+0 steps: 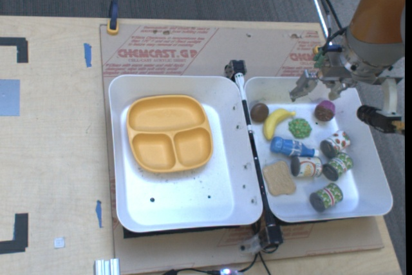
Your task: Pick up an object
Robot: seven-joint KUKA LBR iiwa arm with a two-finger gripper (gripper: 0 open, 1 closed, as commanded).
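My gripper point(317, 91) hangs over the far edge of the right bin point(380, 199), open, with nothing between its fingers. Just below and right of it lies a purple round fruit point(325, 110). Further left in the same bin are a brown ball point(259, 113), a yellow banana point(277, 121) and a green broccoli piece point(299, 128). A blue bottle point(291, 147) lies near the middle, with a slice of toast point(279, 178) below it. Several small cans point(326, 196) are grouped at the right side of the bin.
The left bin point(122, 183) holds an orange divided plate point(170, 132). A black clamp point(236, 69) sits at the far end of the divider between the bins. A cable and a black fitting point(376, 118) stick out at the right of the arm.
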